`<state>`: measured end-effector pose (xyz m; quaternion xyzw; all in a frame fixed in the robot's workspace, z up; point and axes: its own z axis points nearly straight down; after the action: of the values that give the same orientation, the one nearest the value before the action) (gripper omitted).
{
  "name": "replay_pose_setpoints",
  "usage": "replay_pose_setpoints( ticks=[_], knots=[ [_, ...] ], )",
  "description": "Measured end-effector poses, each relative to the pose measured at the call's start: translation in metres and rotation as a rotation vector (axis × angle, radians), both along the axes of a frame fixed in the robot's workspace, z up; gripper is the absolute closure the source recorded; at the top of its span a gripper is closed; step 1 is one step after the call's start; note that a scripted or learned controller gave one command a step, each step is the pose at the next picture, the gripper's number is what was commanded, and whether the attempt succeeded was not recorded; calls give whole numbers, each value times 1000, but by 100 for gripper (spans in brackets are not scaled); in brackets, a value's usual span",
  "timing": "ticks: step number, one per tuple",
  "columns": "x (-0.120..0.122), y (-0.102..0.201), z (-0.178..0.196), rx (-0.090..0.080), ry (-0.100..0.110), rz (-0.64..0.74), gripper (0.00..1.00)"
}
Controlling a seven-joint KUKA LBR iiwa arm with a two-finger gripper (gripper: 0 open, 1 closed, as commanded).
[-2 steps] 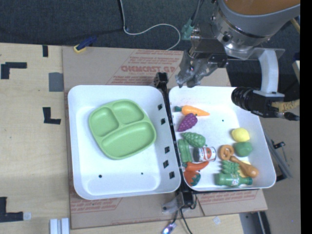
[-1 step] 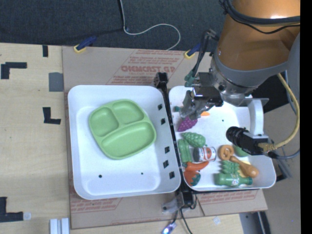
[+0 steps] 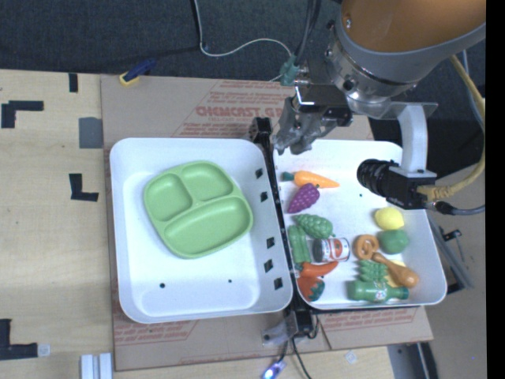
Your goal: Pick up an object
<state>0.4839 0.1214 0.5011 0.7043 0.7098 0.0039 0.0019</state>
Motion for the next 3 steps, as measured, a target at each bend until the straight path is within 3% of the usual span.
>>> replay_pose_setpoints(
  ticks=[1, 2, 3],
  knots=[
    [-2, -16, -126, -7, 23, -9, 100],
    [0, -16, -48, -2, 4, -5, 100],
    [24, -130, -75, -6, 11, -18, 100]
  ],
)
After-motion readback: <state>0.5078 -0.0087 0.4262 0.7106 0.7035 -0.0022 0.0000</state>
